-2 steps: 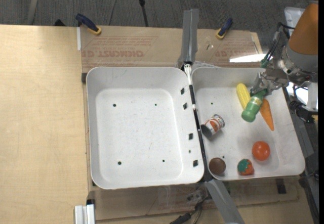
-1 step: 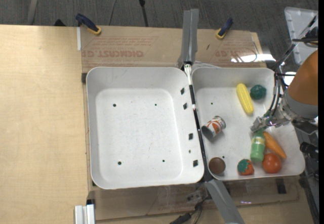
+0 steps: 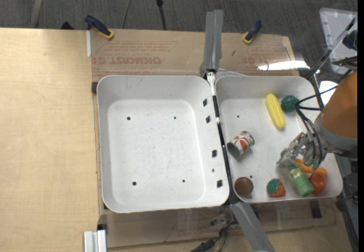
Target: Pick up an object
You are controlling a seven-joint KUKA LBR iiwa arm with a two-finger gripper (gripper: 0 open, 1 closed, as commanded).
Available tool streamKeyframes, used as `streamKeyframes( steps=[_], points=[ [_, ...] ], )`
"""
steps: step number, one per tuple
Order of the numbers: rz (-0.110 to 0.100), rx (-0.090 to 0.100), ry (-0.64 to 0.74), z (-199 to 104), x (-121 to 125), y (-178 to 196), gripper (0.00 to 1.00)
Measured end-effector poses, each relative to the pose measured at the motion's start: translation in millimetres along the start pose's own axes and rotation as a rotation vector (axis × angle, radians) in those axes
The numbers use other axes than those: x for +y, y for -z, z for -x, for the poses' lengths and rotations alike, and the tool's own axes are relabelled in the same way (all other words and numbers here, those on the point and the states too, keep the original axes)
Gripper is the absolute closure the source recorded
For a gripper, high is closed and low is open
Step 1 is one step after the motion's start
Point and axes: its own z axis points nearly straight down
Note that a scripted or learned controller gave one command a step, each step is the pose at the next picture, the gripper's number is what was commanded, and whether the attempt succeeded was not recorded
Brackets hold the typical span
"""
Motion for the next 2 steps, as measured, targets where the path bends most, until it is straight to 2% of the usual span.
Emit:
streamKeyframes(
  steps=[1, 2],
  points=[
    [-0.008, 0.004, -0.111, -62, 65, 124, 1.0],
    [-0.014, 0.006, -0.677, -11, 56, 4, 1.0]
  ],
)
